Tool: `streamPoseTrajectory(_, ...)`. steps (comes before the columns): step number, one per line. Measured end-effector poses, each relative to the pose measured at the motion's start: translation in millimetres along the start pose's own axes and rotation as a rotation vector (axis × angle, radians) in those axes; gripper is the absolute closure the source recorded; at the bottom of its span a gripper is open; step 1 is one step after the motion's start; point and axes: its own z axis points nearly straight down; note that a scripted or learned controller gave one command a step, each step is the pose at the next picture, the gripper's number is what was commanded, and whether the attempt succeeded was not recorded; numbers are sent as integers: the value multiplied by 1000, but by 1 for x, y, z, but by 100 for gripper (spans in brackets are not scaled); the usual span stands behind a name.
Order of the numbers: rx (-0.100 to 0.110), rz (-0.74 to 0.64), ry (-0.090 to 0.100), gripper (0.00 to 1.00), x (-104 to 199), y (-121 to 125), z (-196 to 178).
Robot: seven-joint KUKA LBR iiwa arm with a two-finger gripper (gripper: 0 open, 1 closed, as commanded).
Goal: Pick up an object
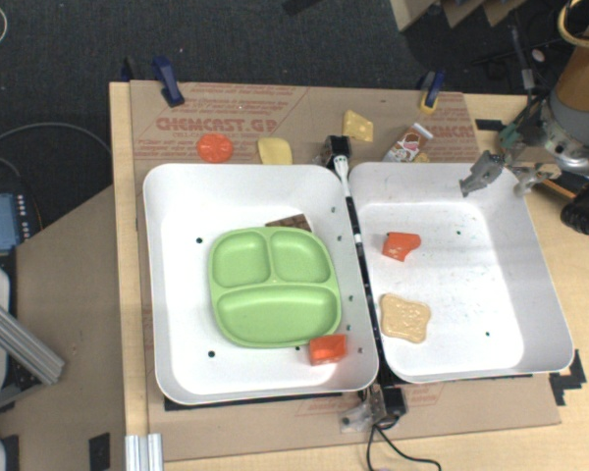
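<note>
Pick not started: gripper [493, 170] hovered over the right bin's [530, 292] far right corner, nothing between its fingers; looked apart, though the view was small.

Camera view, right bin: one orange block [401, 245] near its left wall, one tan cracker [404, 318] toward the near left corner. Left bin [172, 292]: one green tray [273, 286], one orange piece [327, 348] at its near edge.

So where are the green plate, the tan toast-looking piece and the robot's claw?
green plate [273, 287], camera view, divider ridge at its middle
tan toast piece [404, 318], camera view, its flat top
gripper [483, 174], camera view, its grey tip
</note>
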Motion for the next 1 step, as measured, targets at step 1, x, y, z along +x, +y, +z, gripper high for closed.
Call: streamPoseTrajectory(1,6,-4,6,0,79,-105,-22)
